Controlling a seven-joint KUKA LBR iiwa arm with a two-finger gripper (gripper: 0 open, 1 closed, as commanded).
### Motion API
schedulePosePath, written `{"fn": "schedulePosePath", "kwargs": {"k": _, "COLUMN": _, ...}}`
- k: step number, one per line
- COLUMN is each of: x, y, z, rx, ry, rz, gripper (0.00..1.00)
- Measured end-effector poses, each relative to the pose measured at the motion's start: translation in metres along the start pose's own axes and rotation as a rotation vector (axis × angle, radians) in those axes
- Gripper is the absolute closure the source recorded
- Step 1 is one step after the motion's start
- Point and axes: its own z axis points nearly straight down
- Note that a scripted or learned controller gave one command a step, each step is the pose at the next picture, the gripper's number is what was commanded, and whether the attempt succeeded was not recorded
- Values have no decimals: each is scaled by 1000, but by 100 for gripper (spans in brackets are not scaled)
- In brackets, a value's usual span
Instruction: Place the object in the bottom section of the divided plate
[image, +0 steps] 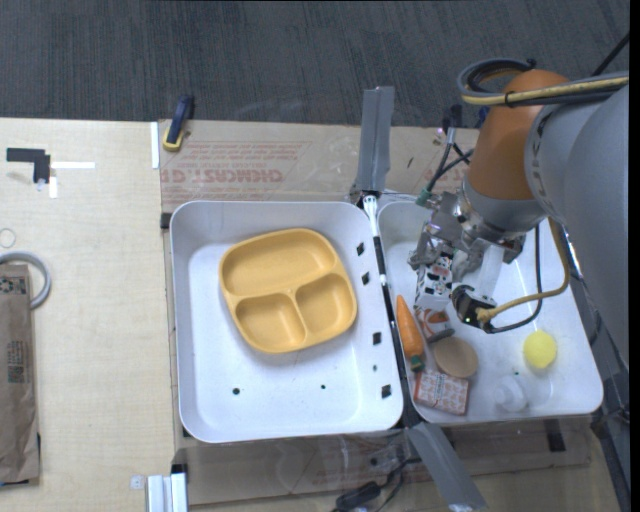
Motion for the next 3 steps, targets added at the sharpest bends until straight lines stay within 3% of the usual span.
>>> {"fn": "schedulePosePath", "kwargs": {"k": 1, "x": 51, "y": 2, "z": -9, "rx": -3, "ry": -1, "rz": -67, "gripper": 100}}
{"fn": "schedulePosePath", "kwargs": {"k": 2, "x": 86, "y": -54, "z": -6, "rx": -1, "ry": -2, "rz": -299, "gripper": 100}}
{"fn": "schedulePosePath", "kwargs": {"k": 3, "x": 139, "y": -105, "z": 60, "rx": -3, "ry": -2, "rz": -498, "gripper": 100}}
